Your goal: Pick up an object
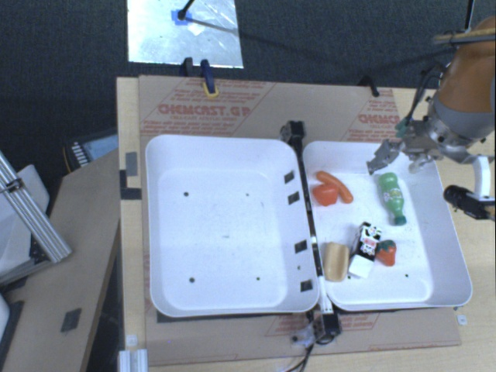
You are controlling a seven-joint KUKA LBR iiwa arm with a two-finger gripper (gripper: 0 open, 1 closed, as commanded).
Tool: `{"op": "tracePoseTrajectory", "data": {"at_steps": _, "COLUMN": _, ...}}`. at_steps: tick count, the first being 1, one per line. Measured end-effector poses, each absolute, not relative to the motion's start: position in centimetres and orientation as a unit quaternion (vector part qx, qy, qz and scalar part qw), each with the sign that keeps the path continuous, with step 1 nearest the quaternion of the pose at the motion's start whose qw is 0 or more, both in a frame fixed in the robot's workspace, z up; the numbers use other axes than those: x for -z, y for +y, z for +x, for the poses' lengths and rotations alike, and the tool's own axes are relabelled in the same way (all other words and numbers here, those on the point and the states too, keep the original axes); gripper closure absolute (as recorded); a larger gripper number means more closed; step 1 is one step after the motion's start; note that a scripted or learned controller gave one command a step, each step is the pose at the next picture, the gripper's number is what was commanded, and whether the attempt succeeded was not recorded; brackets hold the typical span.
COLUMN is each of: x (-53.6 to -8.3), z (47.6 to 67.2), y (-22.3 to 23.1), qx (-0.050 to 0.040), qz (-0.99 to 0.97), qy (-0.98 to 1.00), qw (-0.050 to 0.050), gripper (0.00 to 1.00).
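Well, the claw (403, 152) hangs over the far edge of the right bin (442, 242), and I cannot tell how it is set or whether it has anything (nothing shows in it from where I stand). Just below it, toward the near side, lies the green bottle (391, 197), flat, cap end pointing away from the claw. It looks like light, hard plastic, smooth and round, so I reckon it would roll or slip if pinched off-centre; across the middle of the body seems the best hold. Left of the claw lie the carrot (338, 185) and a red piece (325, 195), touching; farther down, nearer me, a tan cup (336, 261), a black-and-white toy (366, 246) and a small red thing (386, 252) crowd together. The bins are slick white plastic with shallow walls, set on cardboard (232, 108); dark carpet lies beyond.
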State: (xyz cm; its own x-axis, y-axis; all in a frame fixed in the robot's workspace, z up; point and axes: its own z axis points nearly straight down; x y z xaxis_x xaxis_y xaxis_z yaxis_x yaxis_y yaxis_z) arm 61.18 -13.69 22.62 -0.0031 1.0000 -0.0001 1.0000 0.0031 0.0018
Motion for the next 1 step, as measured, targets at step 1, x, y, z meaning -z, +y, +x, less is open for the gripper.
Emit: {"op": "tracePoseTrajectory", "data": {"at_steps": 1, "x": -23.57, "z": 53.02, "y": -17.14, "qx": 0.0012, "qz": 0.709, "qy": 0.705, "qw": 0.000, "gripper": 0.00}}
